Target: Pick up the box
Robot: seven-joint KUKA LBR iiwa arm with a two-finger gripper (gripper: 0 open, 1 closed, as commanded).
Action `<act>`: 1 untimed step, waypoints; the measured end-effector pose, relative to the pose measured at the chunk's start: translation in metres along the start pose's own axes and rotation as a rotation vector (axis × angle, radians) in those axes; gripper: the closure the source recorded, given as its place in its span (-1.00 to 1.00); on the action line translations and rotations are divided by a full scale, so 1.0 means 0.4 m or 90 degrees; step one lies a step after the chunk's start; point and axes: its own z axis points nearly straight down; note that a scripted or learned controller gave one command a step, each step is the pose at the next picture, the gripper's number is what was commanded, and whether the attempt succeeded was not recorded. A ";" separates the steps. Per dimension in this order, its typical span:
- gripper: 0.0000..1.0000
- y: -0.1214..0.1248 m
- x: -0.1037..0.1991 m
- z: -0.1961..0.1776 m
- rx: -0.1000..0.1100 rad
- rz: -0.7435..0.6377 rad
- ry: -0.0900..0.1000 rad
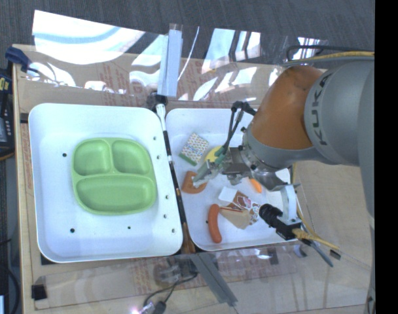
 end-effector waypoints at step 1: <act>-1.00 0.164 -0.076 0.225 0.000 -0.020 -0.001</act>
